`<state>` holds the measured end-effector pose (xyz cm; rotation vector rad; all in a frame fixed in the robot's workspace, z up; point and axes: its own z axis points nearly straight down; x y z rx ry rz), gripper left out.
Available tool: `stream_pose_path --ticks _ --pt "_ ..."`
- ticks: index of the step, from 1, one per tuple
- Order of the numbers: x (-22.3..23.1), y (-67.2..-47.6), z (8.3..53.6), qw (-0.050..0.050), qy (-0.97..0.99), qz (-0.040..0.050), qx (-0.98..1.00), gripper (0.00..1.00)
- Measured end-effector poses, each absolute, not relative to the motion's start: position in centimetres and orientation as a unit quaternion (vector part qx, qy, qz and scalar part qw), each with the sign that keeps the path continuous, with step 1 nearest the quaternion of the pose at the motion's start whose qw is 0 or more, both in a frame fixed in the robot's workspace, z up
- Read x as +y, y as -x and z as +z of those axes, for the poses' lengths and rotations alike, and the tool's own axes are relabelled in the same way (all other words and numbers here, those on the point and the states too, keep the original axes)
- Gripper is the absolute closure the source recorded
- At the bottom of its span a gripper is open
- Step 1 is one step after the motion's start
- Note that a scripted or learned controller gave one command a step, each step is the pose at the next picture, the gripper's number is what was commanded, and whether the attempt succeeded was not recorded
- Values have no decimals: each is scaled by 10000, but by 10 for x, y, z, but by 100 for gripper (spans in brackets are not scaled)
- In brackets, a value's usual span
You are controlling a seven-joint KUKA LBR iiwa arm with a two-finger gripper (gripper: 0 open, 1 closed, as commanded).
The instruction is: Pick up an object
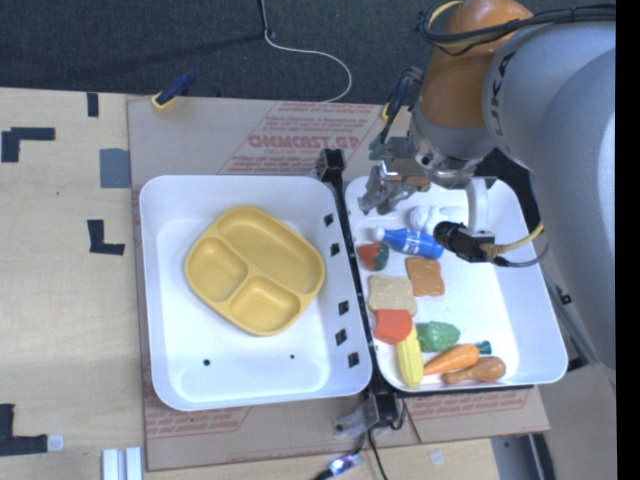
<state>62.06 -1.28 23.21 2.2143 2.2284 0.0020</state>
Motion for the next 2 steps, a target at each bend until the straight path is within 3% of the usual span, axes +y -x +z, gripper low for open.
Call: stream_pose_path --ticks 1,2 --pt "37 -639 236 -5 -7049 5 7093 100" --pt "59 -648 231 -1 -7064 -6 7078 100"
